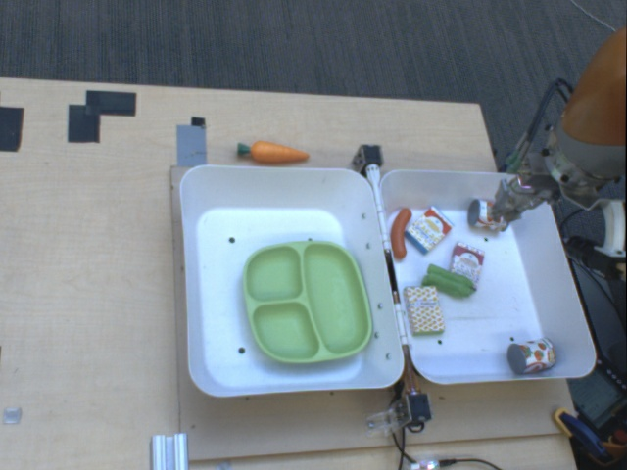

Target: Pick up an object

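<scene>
The right bin (549,292) holds several small items: a red sausage (399,233), a blue-and-white box (428,230), a red-and-white box (467,260), a green cucumber (449,281), a patterned box (424,310) and a can (531,356) lying at the near right corner. A small grey can (480,213) lies near the bin's far edge. My gripper (507,202) is low over the bin's far right part, right beside that grey can and touching or nearly touching it.
The left bin (216,262) bears a green divided plate (307,302). A toy carrot (274,152) lies on the bench beyond the left bin. The ridge between the bins (384,253) runs just left of the sausage.
</scene>
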{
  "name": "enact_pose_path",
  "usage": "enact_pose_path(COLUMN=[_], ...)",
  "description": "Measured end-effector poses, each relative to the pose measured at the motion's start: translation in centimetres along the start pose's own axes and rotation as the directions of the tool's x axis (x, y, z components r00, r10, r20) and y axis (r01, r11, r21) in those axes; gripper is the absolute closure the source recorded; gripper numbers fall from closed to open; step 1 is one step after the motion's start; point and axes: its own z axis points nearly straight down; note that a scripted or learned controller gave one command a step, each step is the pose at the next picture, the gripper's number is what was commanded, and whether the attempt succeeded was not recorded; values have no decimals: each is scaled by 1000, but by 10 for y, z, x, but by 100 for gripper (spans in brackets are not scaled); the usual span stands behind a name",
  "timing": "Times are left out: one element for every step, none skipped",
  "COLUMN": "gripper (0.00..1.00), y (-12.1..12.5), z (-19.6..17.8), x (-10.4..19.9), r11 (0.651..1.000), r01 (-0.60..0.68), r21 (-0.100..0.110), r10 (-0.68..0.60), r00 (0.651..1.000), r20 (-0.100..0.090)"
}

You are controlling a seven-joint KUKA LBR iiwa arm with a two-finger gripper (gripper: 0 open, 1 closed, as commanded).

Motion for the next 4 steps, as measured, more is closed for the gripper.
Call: enact_pose_path(gripper=[0,0,0,0], y=[-62,-95,-107,-107], z=[119,126,126,126], x=[14,59,60,61], r11=[1000,1000,999,999], r01=[-2,-5,-6,-6], r21=[-12,-27,-32,-33], r10=[2,5,6,7], r00=[1000,1000,1000,1000], r20=[3,9,10,10])
